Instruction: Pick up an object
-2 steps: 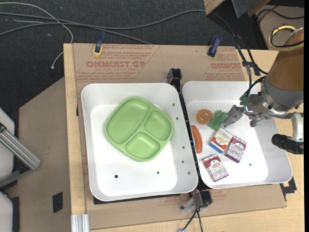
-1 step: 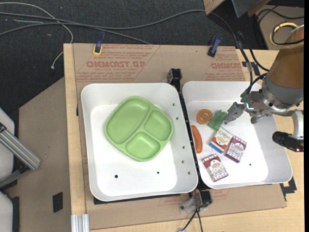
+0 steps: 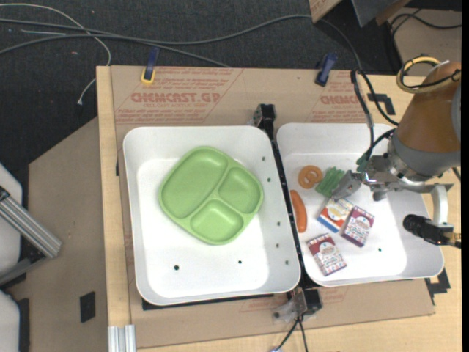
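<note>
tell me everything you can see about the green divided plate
The green divided plate is pale lime green and looks like smooth plastic. It is a rounded square with a raised rim and three compartments: one long one on the camera view's left, two smaller ones on its right. It lies flat, right side up and turned diagonally, on the floor of the left white bin. Nothing else touches it, and its compartments hold nothing.

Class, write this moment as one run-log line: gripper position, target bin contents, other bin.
gripper: over green object, right bin | nearby: orange ring, hot dog, three small boxes | left bin: green divided plate
</note>
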`<state>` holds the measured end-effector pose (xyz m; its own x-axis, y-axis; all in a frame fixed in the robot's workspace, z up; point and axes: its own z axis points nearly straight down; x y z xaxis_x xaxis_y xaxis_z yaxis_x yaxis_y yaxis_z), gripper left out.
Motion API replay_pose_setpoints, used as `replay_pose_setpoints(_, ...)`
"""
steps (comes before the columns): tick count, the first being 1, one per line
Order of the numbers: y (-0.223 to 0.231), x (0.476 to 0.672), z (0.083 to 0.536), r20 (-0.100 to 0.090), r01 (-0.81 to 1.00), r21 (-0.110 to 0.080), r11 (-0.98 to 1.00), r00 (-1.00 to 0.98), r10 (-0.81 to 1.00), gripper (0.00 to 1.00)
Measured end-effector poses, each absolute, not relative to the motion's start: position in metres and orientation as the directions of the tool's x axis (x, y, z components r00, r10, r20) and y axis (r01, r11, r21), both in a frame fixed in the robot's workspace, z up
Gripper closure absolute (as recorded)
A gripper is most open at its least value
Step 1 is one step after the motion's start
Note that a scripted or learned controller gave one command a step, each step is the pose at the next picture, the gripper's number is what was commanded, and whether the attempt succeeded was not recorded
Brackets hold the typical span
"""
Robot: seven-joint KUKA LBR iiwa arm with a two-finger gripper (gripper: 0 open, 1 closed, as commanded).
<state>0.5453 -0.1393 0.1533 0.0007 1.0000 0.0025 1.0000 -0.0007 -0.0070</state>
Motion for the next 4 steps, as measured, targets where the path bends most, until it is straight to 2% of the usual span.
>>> replay_pose_setpoints(2,-0.134,0.550,0.084,0.002,1.000,-0.004,0.000,0.000,1.000,0.00)
replay_pose_setpoints(3,-0.134,0.551,0.096,0.002,1.000,-0.001,-0.001,0.001,1.000,1.00)
replay_pose_setpoints(4,-0.128,0.550,0.158,-0.001,1.000,0.006,0.002,-0.002,1.000,1.00)
